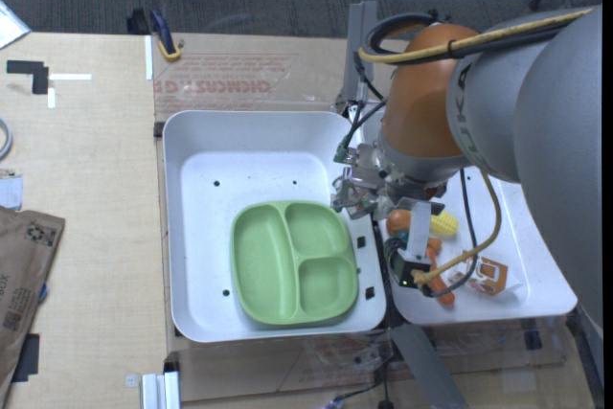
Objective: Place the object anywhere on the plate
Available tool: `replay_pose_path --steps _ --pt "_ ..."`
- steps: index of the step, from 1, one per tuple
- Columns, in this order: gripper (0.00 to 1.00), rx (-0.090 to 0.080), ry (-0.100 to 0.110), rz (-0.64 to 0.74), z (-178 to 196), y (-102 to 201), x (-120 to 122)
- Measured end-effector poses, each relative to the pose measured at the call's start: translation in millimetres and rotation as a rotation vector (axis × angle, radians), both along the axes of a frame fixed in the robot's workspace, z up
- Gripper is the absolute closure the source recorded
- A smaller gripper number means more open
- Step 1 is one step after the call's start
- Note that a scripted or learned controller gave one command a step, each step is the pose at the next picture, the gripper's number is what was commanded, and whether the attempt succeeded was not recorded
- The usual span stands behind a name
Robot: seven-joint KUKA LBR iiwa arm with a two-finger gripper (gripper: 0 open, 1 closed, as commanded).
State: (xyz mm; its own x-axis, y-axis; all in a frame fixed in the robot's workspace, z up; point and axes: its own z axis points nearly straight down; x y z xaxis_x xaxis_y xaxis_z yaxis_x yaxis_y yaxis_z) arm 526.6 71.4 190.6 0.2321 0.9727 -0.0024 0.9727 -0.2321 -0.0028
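Item: green plate (pixel 292 261), three compartments, lying bare in your left bin (pixel 192 158). Item: toy food, a corn cob (pixel 443 224) and orange pieces (pixel 436 275), in the right bin (pixel 536 283). Item: pincer (pixel 356 190), over the wall between bins; grip state cannot be told. Step judged: pickup or carry unconfirmed. Next: confirm something is gripped, then move over the plate.
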Motion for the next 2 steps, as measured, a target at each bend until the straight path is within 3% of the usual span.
replay_pose_path --steps 1,2 --pt "1.00 -0.001 0.003 -0.403 -40 33 -17" --pt "1.00 -0.002 0.000 -0.377 -18 111 -40"
